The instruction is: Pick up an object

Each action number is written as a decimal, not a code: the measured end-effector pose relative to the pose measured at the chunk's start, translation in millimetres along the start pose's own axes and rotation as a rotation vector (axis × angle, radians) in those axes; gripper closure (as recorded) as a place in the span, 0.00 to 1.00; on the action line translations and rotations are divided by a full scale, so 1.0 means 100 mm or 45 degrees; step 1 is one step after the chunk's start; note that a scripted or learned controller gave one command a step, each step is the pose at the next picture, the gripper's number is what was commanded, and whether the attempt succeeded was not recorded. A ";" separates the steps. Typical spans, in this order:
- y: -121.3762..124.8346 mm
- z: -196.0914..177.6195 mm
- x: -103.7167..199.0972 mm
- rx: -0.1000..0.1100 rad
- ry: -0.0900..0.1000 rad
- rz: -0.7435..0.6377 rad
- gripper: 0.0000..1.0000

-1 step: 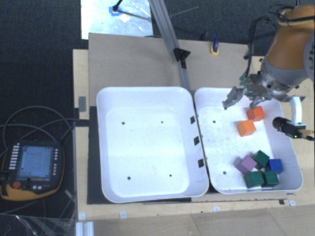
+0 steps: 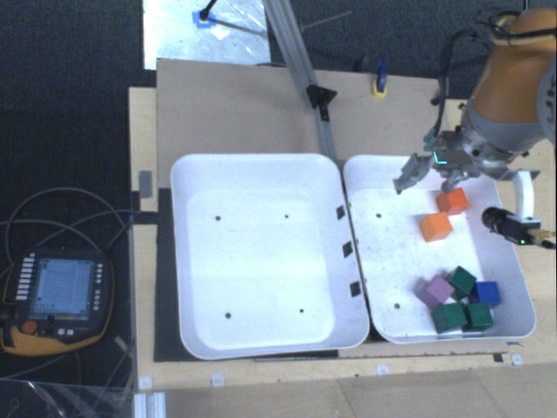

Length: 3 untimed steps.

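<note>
Bench (image 2: pixel 252 111) bearing two white bins (image 2: pixel 261 172), dark carpet (image 2: pixel 61 103).

A handheld control pendant (image 2: pixel 57 301) with a lit screen is seen on the dark floor at the left of the bench, with cables looped around it. A slanted metal pole (image 2: pixel 296 55) is clamped at the bench's far edge. A shiny sheet (image 2: pixel 204 20) marked with blue tape is laid beyond the bench.

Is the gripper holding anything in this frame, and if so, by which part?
Nothing is held. The gripper hangs open above the right bin, with no object between its fingers; the nearest orange block lies apart on the bin floor.
</note>
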State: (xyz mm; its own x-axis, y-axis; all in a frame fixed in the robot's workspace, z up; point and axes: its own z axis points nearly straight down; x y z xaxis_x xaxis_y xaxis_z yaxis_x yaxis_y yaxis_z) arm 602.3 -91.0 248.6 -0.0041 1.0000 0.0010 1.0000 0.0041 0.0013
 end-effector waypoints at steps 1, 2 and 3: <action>0.00 0.41 -0.01 0.005 -0.002 0.003 0.00; 0.01 1.04 0.02 0.008 0.000 0.002 0.00; 0.00 1.56 0.02 0.007 -0.001 0.002 0.00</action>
State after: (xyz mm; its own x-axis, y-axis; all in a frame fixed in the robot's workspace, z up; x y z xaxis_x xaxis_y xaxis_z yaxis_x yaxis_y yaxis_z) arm 602.6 -88.4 92.7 -0.0024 1.0000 0.0005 1.0000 0.0024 -0.0043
